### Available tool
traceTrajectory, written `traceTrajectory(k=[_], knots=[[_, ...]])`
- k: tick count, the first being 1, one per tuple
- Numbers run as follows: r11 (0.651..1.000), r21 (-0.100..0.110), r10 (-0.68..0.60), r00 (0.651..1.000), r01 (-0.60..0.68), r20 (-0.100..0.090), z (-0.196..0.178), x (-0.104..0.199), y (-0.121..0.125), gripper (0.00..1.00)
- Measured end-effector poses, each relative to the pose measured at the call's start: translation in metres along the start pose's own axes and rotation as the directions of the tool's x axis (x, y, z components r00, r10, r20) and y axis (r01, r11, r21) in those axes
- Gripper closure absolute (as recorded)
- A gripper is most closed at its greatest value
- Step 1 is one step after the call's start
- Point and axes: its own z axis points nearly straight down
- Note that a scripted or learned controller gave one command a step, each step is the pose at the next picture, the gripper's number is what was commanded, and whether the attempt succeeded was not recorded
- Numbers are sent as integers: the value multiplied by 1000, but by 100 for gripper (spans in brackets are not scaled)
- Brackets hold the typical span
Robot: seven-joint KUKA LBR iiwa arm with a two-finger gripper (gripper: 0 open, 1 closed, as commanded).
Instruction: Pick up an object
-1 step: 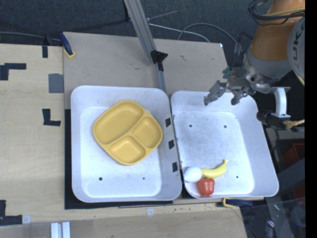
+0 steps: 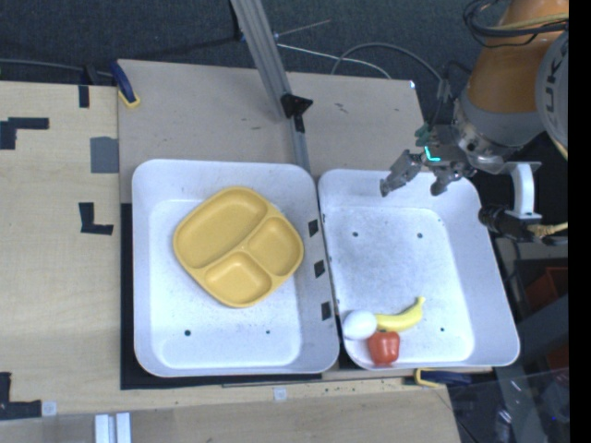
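The claw (image 2: 417, 179) hangs at the upper right of the frame, over the far rim of the right bin (image 2: 462, 247), its 2 fingers spread with nothing between them. Well below, at that bin's lower left corner, lie a white egg (image 2: 359, 324), a banana (image 2: 403, 317) and a red pepper (image 2: 384, 346), clustered close. The left bin (image 2: 152, 275) holds a yellow divided plate (image 2: 237, 245).

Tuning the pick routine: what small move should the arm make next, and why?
Probably travel toward the right bin's near corner. The gripper hangs open with nothing between its fingers over the far edge, while the banana, white egg and red pepper cluster there.
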Motion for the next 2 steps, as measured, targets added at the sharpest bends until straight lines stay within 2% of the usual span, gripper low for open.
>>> traceTrajectory(k=[1, 2], knots=[[1000, 5, 2, 1000, -2, 1, 47, 7, -4, 0], [1000, 6, 1, 1000, -1, 1, 109, 11, 0, 0]])
